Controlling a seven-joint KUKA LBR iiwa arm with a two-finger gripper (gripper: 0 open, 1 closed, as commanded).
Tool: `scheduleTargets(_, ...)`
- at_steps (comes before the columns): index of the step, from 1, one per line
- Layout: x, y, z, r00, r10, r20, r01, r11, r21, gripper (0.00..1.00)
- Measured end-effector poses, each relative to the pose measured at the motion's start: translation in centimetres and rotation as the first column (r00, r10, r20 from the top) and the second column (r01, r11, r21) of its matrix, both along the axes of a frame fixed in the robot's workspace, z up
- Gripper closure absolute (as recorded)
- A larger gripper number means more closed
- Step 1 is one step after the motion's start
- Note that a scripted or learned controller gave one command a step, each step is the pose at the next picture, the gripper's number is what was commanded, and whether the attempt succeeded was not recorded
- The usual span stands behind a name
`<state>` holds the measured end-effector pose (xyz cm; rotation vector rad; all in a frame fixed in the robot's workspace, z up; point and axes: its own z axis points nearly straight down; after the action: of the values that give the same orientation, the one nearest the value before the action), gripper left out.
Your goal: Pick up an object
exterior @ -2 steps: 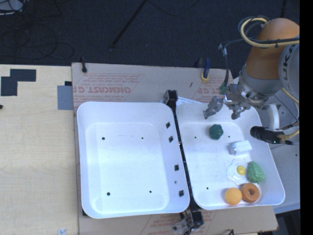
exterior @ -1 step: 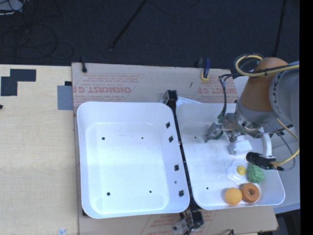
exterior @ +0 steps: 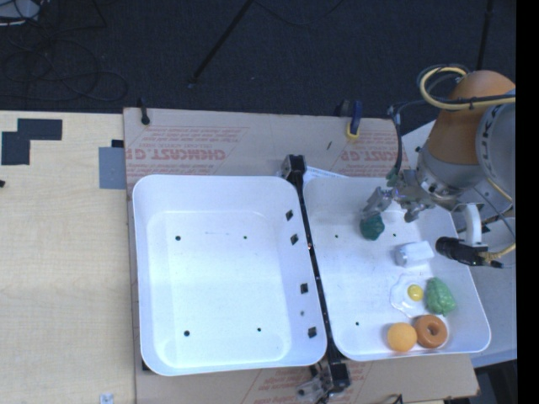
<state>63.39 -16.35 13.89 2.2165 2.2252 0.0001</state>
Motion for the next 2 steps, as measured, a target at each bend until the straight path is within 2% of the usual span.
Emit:
scheduleTargets(1,-0.7,-5.0,-3.2,1.000,-0.006,-0.005,0.006,1.000,-0.001,0.00)
scheduleTargets(2,-0.7,-5.0,-2.0,1.000,-0.006,-0.003,0.006,1.000,0.001,1.00)
